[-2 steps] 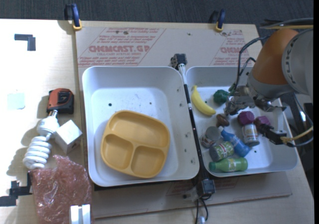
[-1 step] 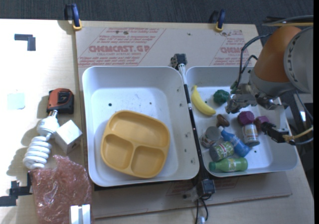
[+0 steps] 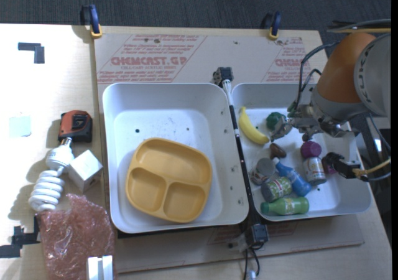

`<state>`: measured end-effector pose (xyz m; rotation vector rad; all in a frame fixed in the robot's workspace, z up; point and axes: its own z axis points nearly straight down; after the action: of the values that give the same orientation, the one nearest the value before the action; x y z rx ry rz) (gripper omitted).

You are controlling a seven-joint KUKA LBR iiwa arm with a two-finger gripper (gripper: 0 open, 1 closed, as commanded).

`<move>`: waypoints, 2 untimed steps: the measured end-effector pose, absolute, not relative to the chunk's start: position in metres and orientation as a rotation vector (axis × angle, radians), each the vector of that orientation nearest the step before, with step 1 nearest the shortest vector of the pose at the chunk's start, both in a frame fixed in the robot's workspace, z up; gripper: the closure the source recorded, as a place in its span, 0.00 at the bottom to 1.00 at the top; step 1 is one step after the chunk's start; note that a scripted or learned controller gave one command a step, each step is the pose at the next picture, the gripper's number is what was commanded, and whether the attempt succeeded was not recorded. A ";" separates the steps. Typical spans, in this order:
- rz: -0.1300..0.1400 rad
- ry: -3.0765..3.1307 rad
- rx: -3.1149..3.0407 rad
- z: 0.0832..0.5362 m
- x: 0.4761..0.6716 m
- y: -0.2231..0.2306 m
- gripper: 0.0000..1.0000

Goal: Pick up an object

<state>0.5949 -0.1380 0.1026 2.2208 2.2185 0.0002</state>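
Note:
The right bin (image 3: 348,201) holds several small objects. A yellow banana (image 3: 251,128) lies at its left side, with a dark green round object (image 3: 274,119) just right of it. Below these sit a brown lump (image 3: 277,149), a purple object (image 3: 310,148), a small can (image 3: 315,170), a blue bottle (image 3: 293,177), a grey piece (image 3: 265,167) and a green bottle (image 3: 285,206) lying on its side. My gripper (image 3: 288,125) hangs low over the upper middle of this bin, right beside the green round object and above the brown lump. Nothing is visibly lifted.
The left bin (image 3: 118,117) holds a yellow divided plate (image 3: 168,179). Left of the bins lie a tape measure (image 3: 76,126), a spiral light bulb (image 3: 48,180), a white cube (image 3: 85,168) and a reddish mesh bag (image 3: 74,235). Cables (image 3: 364,173) trail along the right bin's edge.

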 end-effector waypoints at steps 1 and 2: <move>0.001 2.216 2.220 0.113 0.596 -0.139 1.00; 0.001 2.216 2.220 0.113 0.596 -0.139 0.00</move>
<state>0.5957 -0.1386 0.1127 2.2198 2.2163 0.0008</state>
